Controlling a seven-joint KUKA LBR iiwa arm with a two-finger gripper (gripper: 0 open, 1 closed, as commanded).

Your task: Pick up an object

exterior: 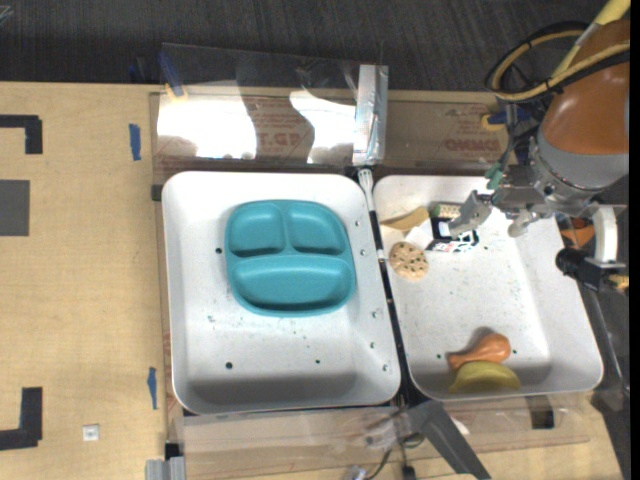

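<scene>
In the right bin point(530, 298), far-left corner: my gripper point(462, 223) hangs here, low over the floor, reaching in from the right side.

Hand state: I cannot tell how it stands; the tip is small and blurred against dark clutter beneath it.

Nearest thing: a small dark and teal item point(447, 236) lies right under the tip, touching or just below it; what it is I cannot tell, nor how its long axis runs.

Cookie point(408, 259): round and flat, just to the left of my tip and a little nearer the camera, close to the wall between the bins.

Tan wedge point(404, 216): left of the tip, tucked against the far-left corner, its long side running along the far wall.

Far pieces: an orange pear-shaped toy point(482, 349) rests on a yellow-green piece point(484, 375) at the near wall, well apart from me.

Left bin point(200, 368): holds a teal tray point(290, 255), across the wall, out of the way.

In the way: the bin's corner walls crowd the wedge and cookie; I judge the dark item the likeliest pick, straight down.
</scene>
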